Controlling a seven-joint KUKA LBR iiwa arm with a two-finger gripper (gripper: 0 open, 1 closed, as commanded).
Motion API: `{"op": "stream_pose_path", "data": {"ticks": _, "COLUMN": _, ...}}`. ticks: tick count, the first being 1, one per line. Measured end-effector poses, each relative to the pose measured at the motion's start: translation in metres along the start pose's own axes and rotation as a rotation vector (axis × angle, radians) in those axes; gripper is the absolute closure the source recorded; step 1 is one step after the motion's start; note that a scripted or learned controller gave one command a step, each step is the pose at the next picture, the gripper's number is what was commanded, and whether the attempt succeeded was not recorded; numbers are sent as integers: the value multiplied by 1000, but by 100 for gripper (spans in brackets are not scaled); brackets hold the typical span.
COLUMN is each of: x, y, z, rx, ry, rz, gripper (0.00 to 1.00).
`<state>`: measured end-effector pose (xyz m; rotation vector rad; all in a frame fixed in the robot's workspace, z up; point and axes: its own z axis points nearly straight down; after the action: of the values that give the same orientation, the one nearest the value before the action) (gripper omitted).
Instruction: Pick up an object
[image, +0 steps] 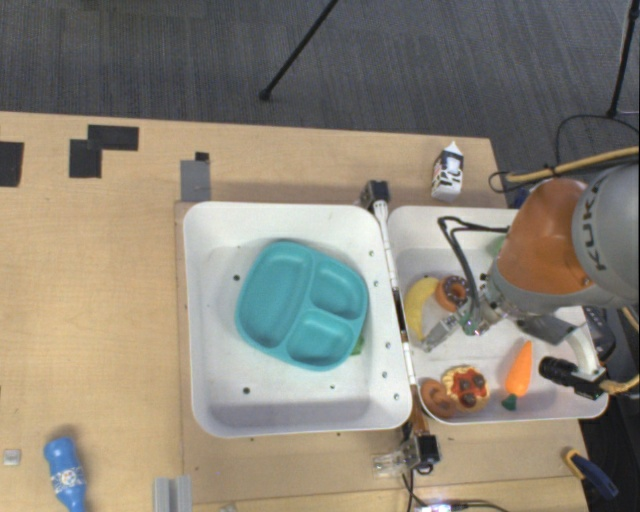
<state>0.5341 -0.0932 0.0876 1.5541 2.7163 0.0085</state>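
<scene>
The right bin (540, 222) holds a yellow banana (418, 302), a small brown and red toy (456, 291), a round pizza-like toy (458, 389) and an orange carrot (518, 370). My gripper (447, 330) is low in this bin, just right of the banana and above the pizza toy. It looks open, and I see nothing between its fingers. The arm's orange band (540, 245) hides part of the bin's right side.
The left bin (215, 400) holds a teal divided plate (303, 303) with something green showing under its right edge. A small white bottle (448, 170) stands on the bench behind the bins. A blue toy (64, 470) lies at the bench's front left.
</scene>
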Motion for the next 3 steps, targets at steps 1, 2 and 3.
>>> {"op": "stream_pose_path", "data": {"ticks": 1, "x": -51, "y": 55, "z": 2, "rx": 4, "ry": 2, "rz": 107, "gripper": 0}}
{"op": "stream_pose_path", "data": {"ticks": 2, "x": -111, "y": 1, "z": 2, "rx": 8, "ry": 1, "rz": 102, "gripper": 0}}
{"op": "stream_pose_path", "data": {"ticks": 3, "x": -100, "y": -35, "z": 1, "rx": 4, "ry": 1, "rz": -218, "gripper": 0}}
